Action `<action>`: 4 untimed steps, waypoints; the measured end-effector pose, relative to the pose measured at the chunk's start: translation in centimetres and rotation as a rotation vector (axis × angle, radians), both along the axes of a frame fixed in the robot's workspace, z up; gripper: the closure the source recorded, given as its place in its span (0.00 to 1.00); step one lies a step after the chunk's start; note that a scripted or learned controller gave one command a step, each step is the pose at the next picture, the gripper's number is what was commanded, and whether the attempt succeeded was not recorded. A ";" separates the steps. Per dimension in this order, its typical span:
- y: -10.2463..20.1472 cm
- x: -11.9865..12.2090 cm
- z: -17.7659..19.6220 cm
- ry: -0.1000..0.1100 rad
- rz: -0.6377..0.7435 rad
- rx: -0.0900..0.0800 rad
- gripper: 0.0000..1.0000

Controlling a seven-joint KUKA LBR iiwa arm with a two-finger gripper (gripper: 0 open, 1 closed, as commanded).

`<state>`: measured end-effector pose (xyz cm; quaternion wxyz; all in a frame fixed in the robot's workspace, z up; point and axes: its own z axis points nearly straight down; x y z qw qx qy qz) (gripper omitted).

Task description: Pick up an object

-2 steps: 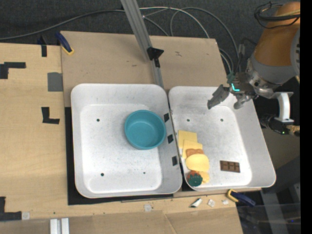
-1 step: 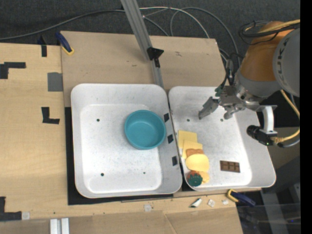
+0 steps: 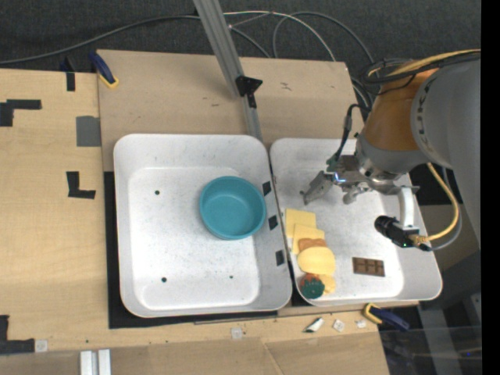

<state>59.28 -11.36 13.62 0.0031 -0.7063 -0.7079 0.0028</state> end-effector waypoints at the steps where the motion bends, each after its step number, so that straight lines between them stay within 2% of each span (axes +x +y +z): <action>1: 0.1 0.1 -4.7 -0.010 -0.002 -0.001 0.00; 2: 0.1 0.0 -3.8 -0.007 0.001 0.000 1.00; 3: -0.3 0.2 0.6 -0.010 -0.001 -0.001 1.00; 4: 0.3 0.9 6.4 -0.012 0.000 -0.001 1.00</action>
